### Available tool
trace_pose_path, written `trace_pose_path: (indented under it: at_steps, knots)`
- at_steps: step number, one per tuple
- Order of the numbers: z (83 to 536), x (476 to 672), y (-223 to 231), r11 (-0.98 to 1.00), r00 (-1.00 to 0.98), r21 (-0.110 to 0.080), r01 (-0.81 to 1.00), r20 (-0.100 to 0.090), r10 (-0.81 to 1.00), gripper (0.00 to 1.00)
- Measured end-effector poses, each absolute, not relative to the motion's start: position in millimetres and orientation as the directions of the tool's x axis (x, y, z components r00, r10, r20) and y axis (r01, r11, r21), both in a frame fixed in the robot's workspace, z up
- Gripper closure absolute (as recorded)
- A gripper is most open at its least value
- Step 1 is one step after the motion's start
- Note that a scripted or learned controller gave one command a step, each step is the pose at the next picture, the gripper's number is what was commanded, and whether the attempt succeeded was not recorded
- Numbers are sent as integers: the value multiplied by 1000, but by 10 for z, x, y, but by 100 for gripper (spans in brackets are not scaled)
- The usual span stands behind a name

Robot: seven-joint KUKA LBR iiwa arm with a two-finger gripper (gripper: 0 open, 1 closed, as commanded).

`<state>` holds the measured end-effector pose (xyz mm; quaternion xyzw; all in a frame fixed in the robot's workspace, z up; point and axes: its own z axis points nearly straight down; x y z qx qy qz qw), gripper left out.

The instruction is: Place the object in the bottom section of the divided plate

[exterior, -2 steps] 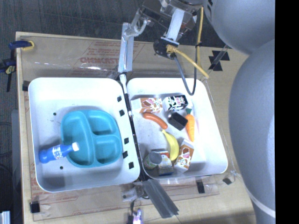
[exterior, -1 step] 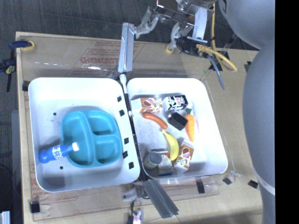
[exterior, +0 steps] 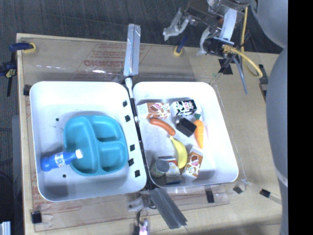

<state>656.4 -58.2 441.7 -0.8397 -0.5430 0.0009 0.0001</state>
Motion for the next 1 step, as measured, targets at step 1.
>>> trace_pose_path:
  at_steps: [1]
  knots:
    - [4416,6567,-1034,-608,608,-2,794,-2,794,0]
